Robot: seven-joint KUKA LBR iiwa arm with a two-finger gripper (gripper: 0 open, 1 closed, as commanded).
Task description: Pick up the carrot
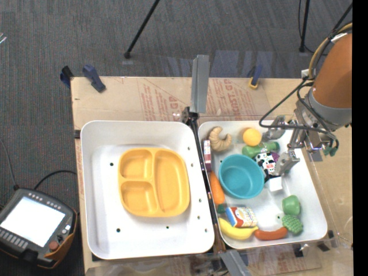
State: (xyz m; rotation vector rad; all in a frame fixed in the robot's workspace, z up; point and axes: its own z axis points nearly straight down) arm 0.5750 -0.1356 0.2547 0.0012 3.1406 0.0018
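The carrot (217, 190) is a short orange stick lying lengthwise against the left wall of the right bin (315, 194), just left of a teal bowl (241, 176). My gripper (280, 146) hangs over the upper right part of that bin, well to the right of the carrot and beyond the bowl. Its two fingers stand apart and open, with nothing held between them. A black-and-white cow-patterned toy (266, 162) and a green piece (252, 151) lie just below and left of the fingers.
The right bin also holds a croissant (219, 138), a yellow-orange ball (251, 136), a white cube (275, 184), a green pepper (291, 204), a banana (237, 230) and a sausage (270, 233). A yellow divided plate (154, 181) lies in the left bin (98, 154).
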